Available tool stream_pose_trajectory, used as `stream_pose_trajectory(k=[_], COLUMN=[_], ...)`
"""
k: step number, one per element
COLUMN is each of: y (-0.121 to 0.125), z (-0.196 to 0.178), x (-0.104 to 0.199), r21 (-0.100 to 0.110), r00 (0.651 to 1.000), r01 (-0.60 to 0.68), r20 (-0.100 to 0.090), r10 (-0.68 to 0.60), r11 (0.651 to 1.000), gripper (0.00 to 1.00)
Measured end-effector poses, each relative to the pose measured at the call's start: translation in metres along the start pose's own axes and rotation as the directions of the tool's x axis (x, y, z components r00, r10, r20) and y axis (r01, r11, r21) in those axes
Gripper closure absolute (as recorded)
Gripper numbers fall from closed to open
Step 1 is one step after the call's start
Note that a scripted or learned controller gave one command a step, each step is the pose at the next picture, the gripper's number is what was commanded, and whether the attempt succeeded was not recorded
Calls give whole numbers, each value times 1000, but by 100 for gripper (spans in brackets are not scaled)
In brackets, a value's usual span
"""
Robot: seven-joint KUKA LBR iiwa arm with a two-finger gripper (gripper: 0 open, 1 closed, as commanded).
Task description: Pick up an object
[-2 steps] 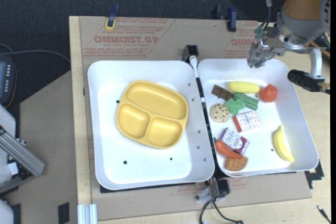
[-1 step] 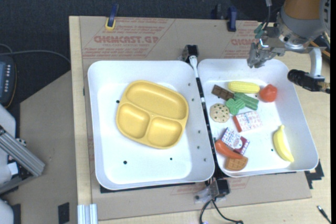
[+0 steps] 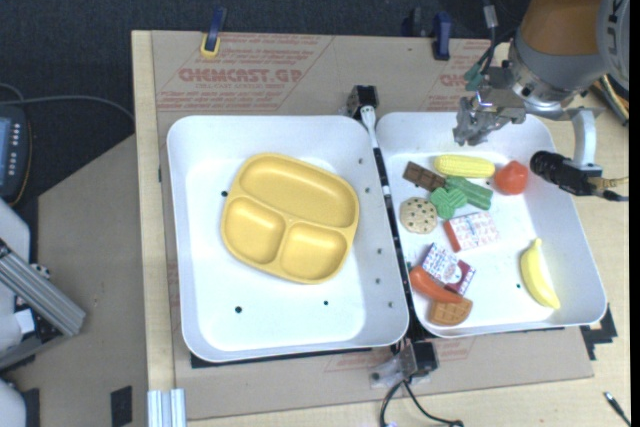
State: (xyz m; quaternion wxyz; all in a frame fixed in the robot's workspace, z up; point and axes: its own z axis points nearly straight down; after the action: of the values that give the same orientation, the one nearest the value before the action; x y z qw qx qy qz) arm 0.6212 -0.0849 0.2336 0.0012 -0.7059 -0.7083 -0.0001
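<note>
Lying crosswise near the far end of the right bin (image 3: 590,265): a corn cob (image 3: 465,165), yellow, stubby, ridged-looking, probably a plastic toy and likely slippery across its rounded sides. Touching or nearly touching its near side, a green piece (image 3: 462,195); just beside its right end, a red tomato (image 3: 511,177); to its left, a brown chocolate bar (image 3: 423,178). Farther out, scattering toward the near rim: a cookie (image 3: 416,213), a red-and-white packet (image 3: 471,232), a banana (image 3: 540,277).

Hanging just beyond the cob, over the bin's far edge: the tool (image 3: 487,120), apparently carrying nothing, its degree of opening impossible to tell from this angle. Judging by that, approaching rather than grasping, with the pick not yet made. Calling next for a short shift toward the cob, lining up across its narrow width, then descending without nudging the green piece.

Sitting apart in the left bin (image 3: 185,215): a yellow divided tray (image 3: 290,217), on the brown tabletop (image 3: 150,115).
</note>
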Motion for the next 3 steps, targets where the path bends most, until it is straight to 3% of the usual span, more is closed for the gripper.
stream_pose_trajectory(k=[2,3], y=[-77,-92], z=[-2,8], x=[66,67], r21=[2,3], r00=[1000,1000], r01=[0,-5], r20=[-1,1], r10=[0,5], r11=[1000,1000], gripper=[100,100])
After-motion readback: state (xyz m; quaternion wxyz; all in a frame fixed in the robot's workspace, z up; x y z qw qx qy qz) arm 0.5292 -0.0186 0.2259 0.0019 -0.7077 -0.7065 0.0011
